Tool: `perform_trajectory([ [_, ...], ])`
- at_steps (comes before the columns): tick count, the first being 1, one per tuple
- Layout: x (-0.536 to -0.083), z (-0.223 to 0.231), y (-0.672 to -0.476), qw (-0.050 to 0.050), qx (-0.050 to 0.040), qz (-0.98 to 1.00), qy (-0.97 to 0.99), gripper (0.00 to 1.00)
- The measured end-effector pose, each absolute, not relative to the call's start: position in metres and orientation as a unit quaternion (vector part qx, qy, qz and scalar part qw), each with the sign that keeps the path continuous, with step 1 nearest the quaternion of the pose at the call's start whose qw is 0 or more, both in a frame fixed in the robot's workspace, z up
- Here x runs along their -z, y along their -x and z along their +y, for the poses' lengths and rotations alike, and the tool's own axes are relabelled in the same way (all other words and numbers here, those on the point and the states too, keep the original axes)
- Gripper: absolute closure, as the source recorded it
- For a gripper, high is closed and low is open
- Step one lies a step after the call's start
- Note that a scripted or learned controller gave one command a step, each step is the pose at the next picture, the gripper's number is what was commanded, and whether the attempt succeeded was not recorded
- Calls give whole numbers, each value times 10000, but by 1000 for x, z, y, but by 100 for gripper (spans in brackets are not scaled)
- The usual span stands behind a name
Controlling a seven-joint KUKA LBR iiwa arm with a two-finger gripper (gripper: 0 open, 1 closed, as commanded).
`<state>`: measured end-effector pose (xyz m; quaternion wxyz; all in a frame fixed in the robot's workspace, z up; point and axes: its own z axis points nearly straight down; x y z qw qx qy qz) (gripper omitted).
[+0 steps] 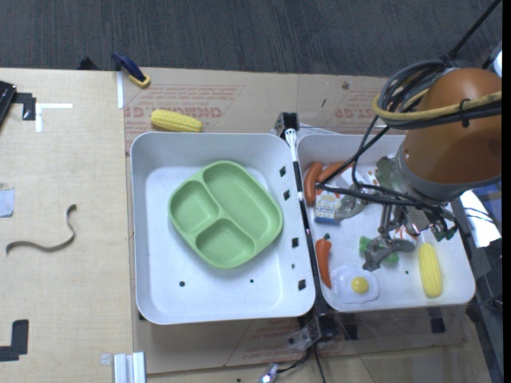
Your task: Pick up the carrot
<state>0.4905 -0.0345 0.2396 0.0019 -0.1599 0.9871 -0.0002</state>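
Two shallow white bins sit side by side on the desk (64,150).

Left bin (152,294): one green divided plate (226,212) with three compartments, lying tilted near the middle of the bin floor. Nothing rests in its compartments.

Right bin (399,300): several toy foods.
- Carrot (323,260), one: orange, slim and tapering, with a small green top at its upper end. It lies lengthwise just beside the bin's left wall, in the lower left part of the bin, just above the fried egg.
- Fried egg (358,286), one: white with a yellow yolk, near the front wall.
- Corn cob (430,269), one inside this bin: yellow, lying lengthwise toward the right.
- Sausages (312,180), orange-red, apparently two, crossing each other in the upper left corner.
- Small printed box (329,207), one, blue and white, just below the sausages.
- Green leafy piece (372,250), one, partly hidden under the pincer.

Outside the bins: a second corn cob (176,120) lies on the cardboard behind the left bin; a blue-and-yellow clamp (130,68) sits at the cardboard's far edge; a dark curved strip (46,239) lies on the wood at left.

Arm: grey with an orange band (455,126), above the right bin. The pincer (386,254) hangs over the bin's middle, near the green leafy piece and apart from the carrot. Whether it is spread or pressed together cannot be told.
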Motion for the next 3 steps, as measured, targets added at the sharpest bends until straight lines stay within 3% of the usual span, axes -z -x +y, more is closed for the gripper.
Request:
perform_trajectory([
  [1, -191, -1, -493, 0, -1, 9987, 510, 0],
  [2, -94, 119, -498, 16, 0, 9996, 298, 0],
  [3, -104, 119, -502, 83, -2, 9995, 299, 100],
])
